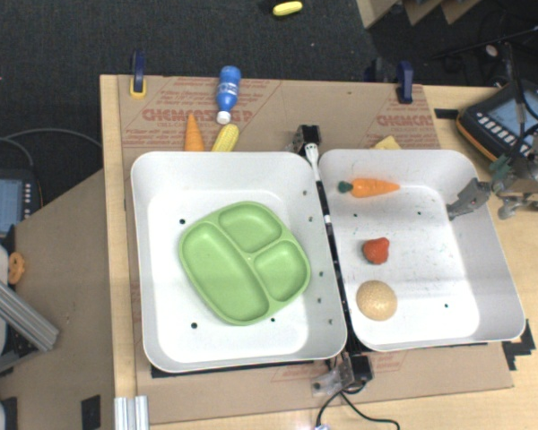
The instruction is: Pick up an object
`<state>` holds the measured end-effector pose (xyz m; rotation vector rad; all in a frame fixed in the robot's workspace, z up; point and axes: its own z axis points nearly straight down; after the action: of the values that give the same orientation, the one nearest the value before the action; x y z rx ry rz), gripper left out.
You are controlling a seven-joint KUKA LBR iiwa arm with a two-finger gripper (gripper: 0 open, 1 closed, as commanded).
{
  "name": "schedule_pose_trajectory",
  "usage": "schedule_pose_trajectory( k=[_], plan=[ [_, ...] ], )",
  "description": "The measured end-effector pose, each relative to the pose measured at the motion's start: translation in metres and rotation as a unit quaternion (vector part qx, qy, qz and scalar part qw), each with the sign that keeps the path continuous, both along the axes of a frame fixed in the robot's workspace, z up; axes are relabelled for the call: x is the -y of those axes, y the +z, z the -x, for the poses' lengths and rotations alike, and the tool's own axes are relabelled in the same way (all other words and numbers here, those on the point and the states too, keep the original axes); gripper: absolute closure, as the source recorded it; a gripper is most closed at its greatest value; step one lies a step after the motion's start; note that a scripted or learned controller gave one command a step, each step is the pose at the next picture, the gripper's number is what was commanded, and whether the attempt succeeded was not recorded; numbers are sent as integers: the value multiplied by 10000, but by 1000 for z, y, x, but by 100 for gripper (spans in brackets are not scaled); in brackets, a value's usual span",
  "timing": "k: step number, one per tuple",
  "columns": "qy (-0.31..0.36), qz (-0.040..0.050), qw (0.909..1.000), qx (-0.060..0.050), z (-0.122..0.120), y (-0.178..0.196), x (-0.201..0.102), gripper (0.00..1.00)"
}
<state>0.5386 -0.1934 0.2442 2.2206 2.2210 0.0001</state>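
Note:
The right white bin (484, 267) holds three things. A toy carrot (373, 187) with a green top lies near its far wall. A small red piece (376, 250) sits in the middle, and a round tan piece (376, 299) lies nearer the front. My gripper (467, 200) is at the bin's right rim, level with the carrot and well to the right of it. It is grey and small in view, and nothing shows in it. The left white bin (152, 267) holds a green divided plate (244, 262).
Behind the left bin lie a blue-and-white bottle (226, 93), an orange cone-shaped piece (193, 134) and a yellow piece (226, 137). A pale yellow wedge (387, 143) sits behind the right bin. A black device (498, 128) stands at the far right.

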Motion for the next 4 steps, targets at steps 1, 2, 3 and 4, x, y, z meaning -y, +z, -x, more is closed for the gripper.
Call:
schedule_pose_trajectory(
  k=[1,2,3,4],
  plan=[
    [33,-4,10000,7,-102,-85,-31,0],
    [1,7,10000,61,-127,-141,-63,0],
    [-1,41,10000,54,-132,-150,-78,0],
    [-6,52,10000,79,-133,-149,-90,0]
  ],
)
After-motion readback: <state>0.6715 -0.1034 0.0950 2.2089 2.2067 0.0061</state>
